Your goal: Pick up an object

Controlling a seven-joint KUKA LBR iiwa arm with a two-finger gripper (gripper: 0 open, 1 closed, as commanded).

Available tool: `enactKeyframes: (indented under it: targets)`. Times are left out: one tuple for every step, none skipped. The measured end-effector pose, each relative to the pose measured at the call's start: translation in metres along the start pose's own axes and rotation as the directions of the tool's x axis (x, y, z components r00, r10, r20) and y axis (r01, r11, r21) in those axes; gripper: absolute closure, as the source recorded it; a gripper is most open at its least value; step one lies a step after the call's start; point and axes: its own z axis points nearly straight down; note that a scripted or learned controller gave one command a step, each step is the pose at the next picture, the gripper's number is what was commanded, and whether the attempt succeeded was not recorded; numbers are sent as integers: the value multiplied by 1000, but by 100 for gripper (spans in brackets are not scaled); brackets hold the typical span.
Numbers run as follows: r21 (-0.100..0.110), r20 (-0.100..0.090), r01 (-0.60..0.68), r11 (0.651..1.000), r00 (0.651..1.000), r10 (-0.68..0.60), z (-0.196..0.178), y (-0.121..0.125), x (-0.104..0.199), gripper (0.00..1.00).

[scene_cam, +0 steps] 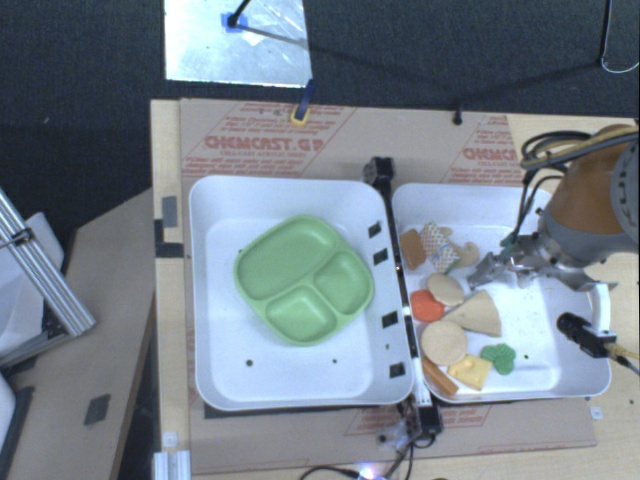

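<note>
Arm (pixel 590 203) comes in from the right over the right bin (pixel 575 383), orange band above the wrist visible near the bin's right edge. Gripper (pixel 487 268) sits low toward the middle of the right bin, just beside the pale wedge (pixel 480 315) and the beige oval piece (pixel 446 289); can't tell whether it is spread or pressed together, and nothing visibly pinched. Objects are all clustered along the right bin's left side: orange-brown piece (pixel 412 249) and a netted/patterned item (pixel 436 238) near the top-left corner, red piece (pixel 427 307) against the left wall, tan round disc (pixel 444 343) below it, yellow block (pixel 471 372) and green leafy item (pixel 498 357) near the bottom edge, thin orange strip (pixel 437 378) at the bottom-left corner. Left bin (pixel 215 368) holds a green three-compartment plate (pixel 304 278), roughly centred, slightly rotated. Both bins sit side by side on a cardboard sheet (pixel 260 138) on the bench, black clips (pixel 380 258) along the shared edge
</note>
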Motion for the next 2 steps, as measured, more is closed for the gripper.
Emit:
enactKeyframes:
  targets:
    - [-3, 1, 0, 1000, 1000, 0, 12, 1, 1, 0]
    - [-7, 2, 0, 1000, 1000, 0, 1, 2, 0, 100]
